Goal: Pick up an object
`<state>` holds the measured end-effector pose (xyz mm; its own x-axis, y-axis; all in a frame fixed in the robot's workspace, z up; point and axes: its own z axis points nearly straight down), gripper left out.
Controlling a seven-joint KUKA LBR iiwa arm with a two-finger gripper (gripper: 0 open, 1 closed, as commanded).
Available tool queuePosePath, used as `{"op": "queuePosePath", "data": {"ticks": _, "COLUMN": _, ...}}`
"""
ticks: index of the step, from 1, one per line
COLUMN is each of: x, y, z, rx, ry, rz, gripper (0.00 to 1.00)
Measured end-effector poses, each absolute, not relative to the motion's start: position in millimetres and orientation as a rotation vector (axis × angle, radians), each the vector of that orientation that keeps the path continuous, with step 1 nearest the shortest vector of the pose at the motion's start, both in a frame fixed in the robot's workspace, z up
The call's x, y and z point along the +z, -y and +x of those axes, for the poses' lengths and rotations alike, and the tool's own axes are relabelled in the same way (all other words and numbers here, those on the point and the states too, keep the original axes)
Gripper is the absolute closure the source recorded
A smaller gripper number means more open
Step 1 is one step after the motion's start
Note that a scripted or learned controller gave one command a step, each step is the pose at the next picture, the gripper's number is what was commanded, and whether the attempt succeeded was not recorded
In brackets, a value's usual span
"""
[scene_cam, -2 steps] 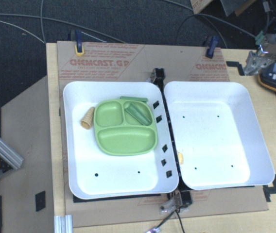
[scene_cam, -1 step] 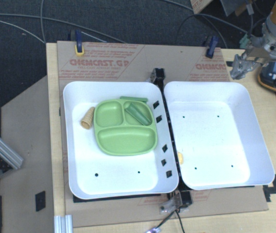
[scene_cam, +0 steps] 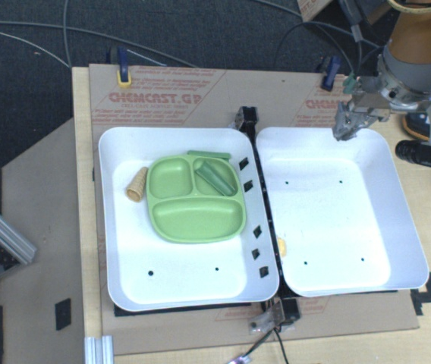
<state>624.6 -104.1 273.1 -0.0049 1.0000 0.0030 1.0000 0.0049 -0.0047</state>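
The grey two-finger gripper (scene_cam: 346, 130) is seen at the right white bin's (scene_cam: 367, 226) far edge; its state cannot be told. A green divided plastic plate (scene_cam: 196, 203) lies in the left white bin (scene_cam: 124, 249).

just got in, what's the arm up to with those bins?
It's on a pick-up run and has grabbed nothing yet. The gripper hangs over the far edge of the right bin, away from the objects. Those are all in the left bin: a green divided plate with a green piece in one compartment, and a tan cone just beside the plate.
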Motion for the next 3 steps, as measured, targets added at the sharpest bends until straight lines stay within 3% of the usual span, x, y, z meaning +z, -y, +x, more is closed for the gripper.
{"op": "queuePosePath", "data": {"ticks": 2, "x": 265.2, "y": 7.0, "z": 606.4, "rx": 0.002, "ry": 2.224, "rz": -2.214, "gripper": 1.0}}
{"op": "queuePosePath", "data": {"ticks": 3, "x": 261.1, "y": -35.0, "z": 583.6, "rx": 0.003, "ry": 2.223, "rz": -2.214, "gripper": 1.0}}
